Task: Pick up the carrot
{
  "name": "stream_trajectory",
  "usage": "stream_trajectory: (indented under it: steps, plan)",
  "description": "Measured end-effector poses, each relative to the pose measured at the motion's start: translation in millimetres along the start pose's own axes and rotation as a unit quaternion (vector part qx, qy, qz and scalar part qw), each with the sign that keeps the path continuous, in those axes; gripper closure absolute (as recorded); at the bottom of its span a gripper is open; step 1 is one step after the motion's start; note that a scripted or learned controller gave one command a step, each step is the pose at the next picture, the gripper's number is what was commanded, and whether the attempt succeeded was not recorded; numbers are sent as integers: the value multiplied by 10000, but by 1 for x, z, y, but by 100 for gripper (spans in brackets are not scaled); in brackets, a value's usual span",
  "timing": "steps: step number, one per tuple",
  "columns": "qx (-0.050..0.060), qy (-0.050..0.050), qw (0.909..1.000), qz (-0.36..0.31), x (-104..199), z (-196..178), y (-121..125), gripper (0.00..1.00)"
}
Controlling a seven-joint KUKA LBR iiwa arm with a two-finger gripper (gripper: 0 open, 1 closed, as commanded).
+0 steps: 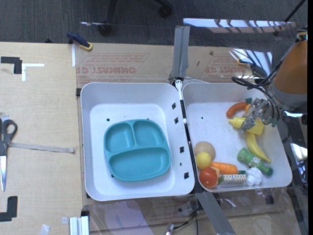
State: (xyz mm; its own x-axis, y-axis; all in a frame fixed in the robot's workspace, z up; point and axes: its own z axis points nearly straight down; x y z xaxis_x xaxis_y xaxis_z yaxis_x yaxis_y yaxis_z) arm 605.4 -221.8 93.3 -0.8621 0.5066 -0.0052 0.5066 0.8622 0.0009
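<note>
Camera view: carrot lying just right of tomato, near bin's front wall. Gripper well beyond, over banana; open/shut — can't tell. Prob. light, stiff, slick plastic; grab mid-body, across width.

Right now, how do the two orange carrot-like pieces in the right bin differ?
The upper carrot lies near the bin's far side, close beside the tool; the lower carrot lies near the front, away from the tool. The upper carrot slants; the lower carrot lies nearly level, against the tomato. Both are orange and elongated.
</note>
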Motion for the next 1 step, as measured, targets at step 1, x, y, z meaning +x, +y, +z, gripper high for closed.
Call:
stream_trajectory:
  steps: [1]
  plan:
    - [-16,69,10000,-21,4,2,4,0]
